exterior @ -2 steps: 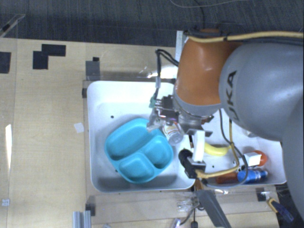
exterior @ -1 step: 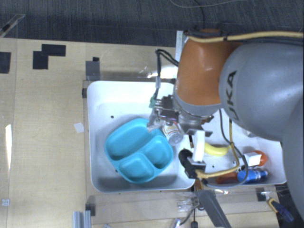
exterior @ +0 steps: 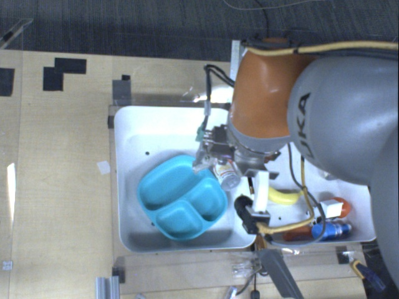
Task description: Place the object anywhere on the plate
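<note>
A blue plate point(exterior: 177, 198) with three compartments lies in the left white bin point(exterior: 134, 142). My gripper point(exterior: 209, 157) hangs over the plate's upper right rim, under the orange band of the arm point(exterior: 265, 95). A small clear, jar-like object point(exterior: 227, 175) with a pale label sits just below and right of the gripper, at the plate's right edge near the wall between the bins. The wrist hides how the gripper meets this object, and I cannot tell whether it rests on the plate or is off it.
The right bin point(exterior: 368, 226) holds a yellow banana point(exterior: 283, 197), a blue bottle-like item point(exterior: 330, 230), and a white and orange item point(exterior: 336, 208). Cables point(exterior: 249, 217) hang from the arm over the wall between the bins. The big grey arm covers most of the right bin.
</note>
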